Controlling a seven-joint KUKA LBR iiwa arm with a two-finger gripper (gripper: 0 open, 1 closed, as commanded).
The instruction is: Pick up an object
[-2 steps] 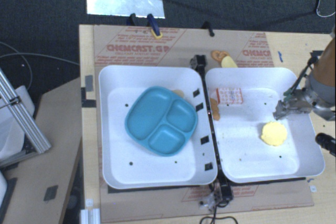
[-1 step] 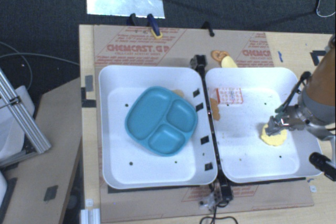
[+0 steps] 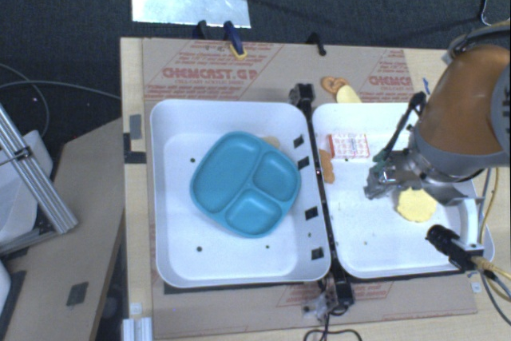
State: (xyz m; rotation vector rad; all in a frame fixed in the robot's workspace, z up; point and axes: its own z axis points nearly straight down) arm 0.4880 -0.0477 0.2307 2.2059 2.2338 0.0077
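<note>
- Gripper [image 3: 382, 181] hangs low over the right bin [image 3: 375, 255], near the bin's middle, at the end of the grey arm with its orange band [image 3: 467, 104] reaching in from the right
- Whether its fingers are apart or together I cannot tell; the metal parts there are small and blurred, and nothing can be seen between them
- Just to the right of the gripper, a flat yellow object [image 3: 417, 206] lies on the bin floor, partly tucked under the arm's wrist
- A small white card with red print [image 3: 349, 145] lies in the upper part of the same bin, apart from the gripper
- Close by the divider between the bins, a thin orange-brown item [image 3: 326, 164] lies along the right bin's left wall
- Left bin [image 3: 180, 251] holds a blue divided plate [image 3: 245, 183] with three compartments, sitting about at the centre
- Beyond the bins, on the cardboard sheet [image 3: 263, 68], a yellow piece [image 3: 348, 95] and an orange-brown piece [image 3: 333, 83] rest just above the right bin's rim
- A blue and yellow clamp [image 3: 234, 40] grips the cardboard's far edge
</note>
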